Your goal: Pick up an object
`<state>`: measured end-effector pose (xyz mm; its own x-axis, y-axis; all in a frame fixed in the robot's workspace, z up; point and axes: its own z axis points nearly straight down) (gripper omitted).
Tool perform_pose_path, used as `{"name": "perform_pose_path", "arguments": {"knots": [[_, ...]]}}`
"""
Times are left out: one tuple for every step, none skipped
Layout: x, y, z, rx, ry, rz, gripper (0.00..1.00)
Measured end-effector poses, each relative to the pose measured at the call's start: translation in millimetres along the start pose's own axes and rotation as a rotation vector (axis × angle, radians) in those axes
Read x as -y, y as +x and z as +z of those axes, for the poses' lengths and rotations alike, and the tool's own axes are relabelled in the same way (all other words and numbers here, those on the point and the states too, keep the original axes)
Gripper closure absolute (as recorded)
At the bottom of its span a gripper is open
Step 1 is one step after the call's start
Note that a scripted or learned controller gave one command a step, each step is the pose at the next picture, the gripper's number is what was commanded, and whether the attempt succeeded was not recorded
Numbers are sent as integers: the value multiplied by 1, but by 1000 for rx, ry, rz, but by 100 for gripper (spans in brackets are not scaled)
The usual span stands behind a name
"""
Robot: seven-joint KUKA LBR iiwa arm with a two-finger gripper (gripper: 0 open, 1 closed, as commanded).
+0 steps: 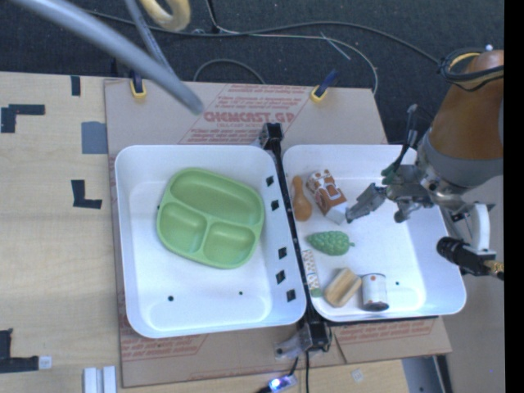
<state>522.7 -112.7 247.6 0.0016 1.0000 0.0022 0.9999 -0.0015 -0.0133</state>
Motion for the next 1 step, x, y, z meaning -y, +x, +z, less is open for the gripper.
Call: {"name": "perform_pose_path", "arguments": {"knots": [[-2, 0, -6, 2, -12, -4, 0]]}}
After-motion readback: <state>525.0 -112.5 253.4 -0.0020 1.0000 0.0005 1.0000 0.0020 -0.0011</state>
